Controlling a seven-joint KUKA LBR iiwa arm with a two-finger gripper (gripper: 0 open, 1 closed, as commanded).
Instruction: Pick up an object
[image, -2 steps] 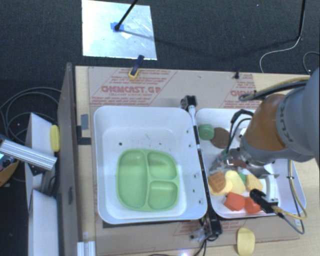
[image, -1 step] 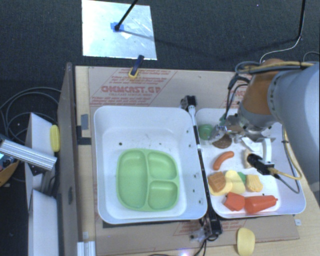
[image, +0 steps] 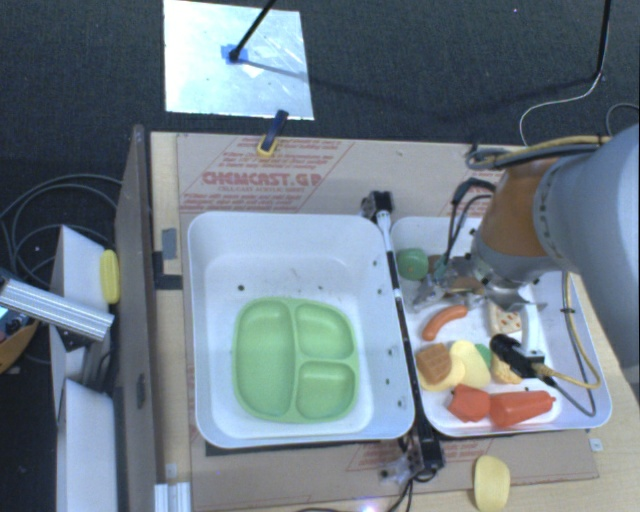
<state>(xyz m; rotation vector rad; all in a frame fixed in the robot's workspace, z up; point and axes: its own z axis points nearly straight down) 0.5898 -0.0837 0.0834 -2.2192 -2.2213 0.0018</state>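
board (image: 270, 170) under bins | red print along its far edge | big line reads about "CHEMCAST GP" | smaller red lines above and below too small to read | no other text readable

1. A green divided tray (image: 296, 358) lies in the left white bin (image: 215, 240).
2. Behind that bin, a yellow-tipped clip (image: 270, 135) sits at the desk (image: 270, 170) edge.
3. A shiny metal sheet (image: 238, 58) lies farther behind it.
4. A yellow piece (image: 490, 482) lies right of the bin's front corner.

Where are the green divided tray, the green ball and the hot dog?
green divided tray (image: 296, 358): camera view, central divider ridge.
green ball (image: 411, 263): camera view, middle of its top.
hot dog (image: 445, 321): camera view, middle of its length.
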